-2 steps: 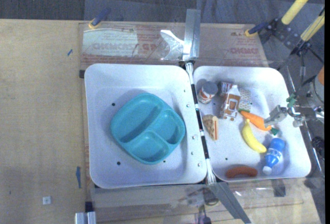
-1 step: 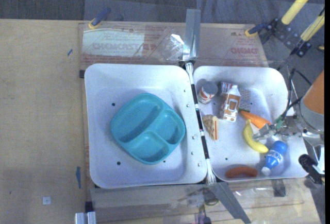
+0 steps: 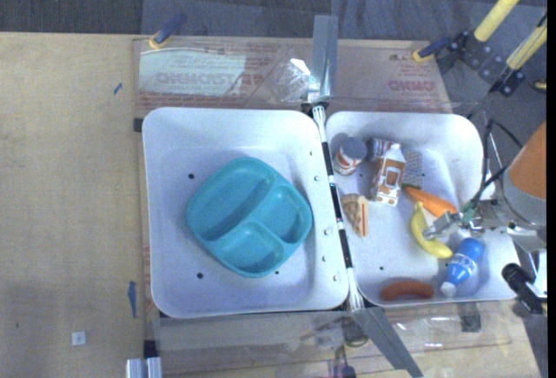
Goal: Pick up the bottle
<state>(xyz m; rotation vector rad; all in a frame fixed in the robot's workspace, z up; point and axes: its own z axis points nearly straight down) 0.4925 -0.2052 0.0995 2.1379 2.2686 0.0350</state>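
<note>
The bottle [image 3: 461, 265] is small and blue with a white label and cap. It lies tilted near the front right corner of the right bin [image 3: 452, 129]. My gripper [image 3: 457, 222] reaches in from the right edge, just behind the bottle, over the banana's right end and apart from the bottle. The arm's orange band [image 3: 532, 166] sits above it at the frame edge.
In the right bin lie a yellow banana [image 3: 425, 235], a carrot [image 3: 427, 198], a red sausage [image 3: 407, 289], a small carton [image 3: 389, 176], a can [image 3: 349, 154] and a pizza slice [image 3: 355, 214]. The left bin [image 3: 165, 150] holds a teal divided plate [image 3: 249, 216].
</note>
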